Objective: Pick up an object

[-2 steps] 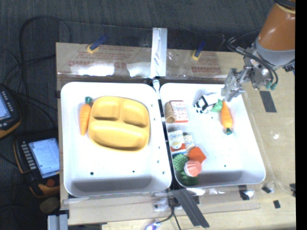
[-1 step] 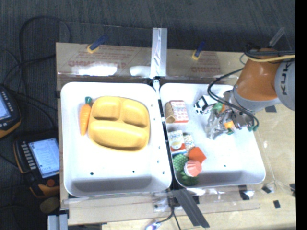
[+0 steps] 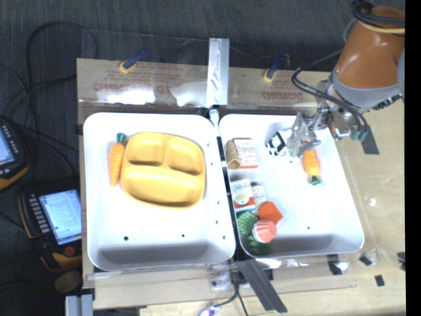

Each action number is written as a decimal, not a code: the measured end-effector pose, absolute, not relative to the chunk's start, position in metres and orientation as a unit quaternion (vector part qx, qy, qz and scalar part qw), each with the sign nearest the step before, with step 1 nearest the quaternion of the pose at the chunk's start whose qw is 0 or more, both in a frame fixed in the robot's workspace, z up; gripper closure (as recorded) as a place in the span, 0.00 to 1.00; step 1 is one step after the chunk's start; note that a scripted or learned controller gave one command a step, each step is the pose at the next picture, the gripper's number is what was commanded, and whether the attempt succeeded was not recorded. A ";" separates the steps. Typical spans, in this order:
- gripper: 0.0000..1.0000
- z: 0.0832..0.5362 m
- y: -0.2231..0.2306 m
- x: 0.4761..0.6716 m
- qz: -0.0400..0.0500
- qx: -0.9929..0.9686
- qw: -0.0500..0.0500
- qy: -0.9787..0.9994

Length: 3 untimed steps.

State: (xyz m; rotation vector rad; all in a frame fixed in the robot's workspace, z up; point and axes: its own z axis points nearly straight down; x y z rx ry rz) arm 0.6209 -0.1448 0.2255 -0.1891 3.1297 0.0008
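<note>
My gripper (image 3: 302, 141) hangs over the far part of the right bin (image 3: 342, 196), below the orange-banded wrist. A small orange carrot with a green tip (image 3: 312, 164) lies right at the gripper's near side, its upper end touching or just under the gripper. A small black-and-white object (image 3: 276, 142) sits just left of the gripper. Along the bin's left wall are a brown-and-red box (image 3: 241, 153), a white printed pack (image 3: 248, 194), a red-orange piece (image 3: 269, 210), a pink cup (image 3: 264, 231) and a green item (image 3: 247, 224).
The left bin (image 3: 99, 229) holds a yellow divided tray (image 3: 163, 168) and a second carrot (image 3: 116, 160) beside it. A metal divider post (image 3: 218, 68) stands behind the bins. The right bin's middle and near right floor is bare white.
</note>
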 end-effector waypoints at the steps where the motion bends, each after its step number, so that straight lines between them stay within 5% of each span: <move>1: 1.00 0.235 -0.143 0.622 0.000 -0.061 0.005 0.998; 2: 1.00 0.115 -0.136 0.577 -0.001 -0.132 0.000 0.991; 3: 1.00 0.163 -0.136 0.629 -0.001 -0.117 0.002 0.993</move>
